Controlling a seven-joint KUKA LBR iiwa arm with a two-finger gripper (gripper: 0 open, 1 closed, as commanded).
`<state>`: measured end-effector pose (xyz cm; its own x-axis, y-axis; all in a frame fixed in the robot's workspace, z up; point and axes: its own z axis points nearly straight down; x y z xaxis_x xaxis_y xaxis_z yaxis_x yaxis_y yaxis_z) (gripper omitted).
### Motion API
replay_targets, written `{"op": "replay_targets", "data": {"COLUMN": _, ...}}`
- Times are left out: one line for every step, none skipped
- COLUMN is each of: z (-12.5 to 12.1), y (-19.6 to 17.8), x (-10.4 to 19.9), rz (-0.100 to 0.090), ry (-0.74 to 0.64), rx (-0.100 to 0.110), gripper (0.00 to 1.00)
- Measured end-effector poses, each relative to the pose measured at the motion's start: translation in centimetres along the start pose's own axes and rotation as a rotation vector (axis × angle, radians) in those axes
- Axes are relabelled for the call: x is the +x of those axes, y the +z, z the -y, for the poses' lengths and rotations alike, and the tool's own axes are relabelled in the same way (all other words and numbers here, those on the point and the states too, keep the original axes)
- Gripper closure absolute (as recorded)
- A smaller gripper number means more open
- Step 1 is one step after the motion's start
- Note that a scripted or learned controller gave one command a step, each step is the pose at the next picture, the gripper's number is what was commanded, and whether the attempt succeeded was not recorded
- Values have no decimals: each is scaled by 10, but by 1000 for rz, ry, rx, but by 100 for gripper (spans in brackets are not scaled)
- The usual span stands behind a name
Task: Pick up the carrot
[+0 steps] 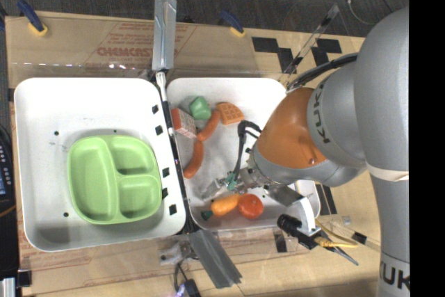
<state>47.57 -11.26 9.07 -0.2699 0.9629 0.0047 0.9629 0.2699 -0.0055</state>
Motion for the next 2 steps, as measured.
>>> {"op": "replay_targets", "data": {"z": 9, "y": -1, "x": -35, "rz": 5, "ry": 260, "rx": -6, "gripper": 0}}
{"op": "replay_targets", "data": {"z": -5, "y": -1, "x": 17, "rz": 1, "ry": 229, "rx": -1, "gripper": 0}}
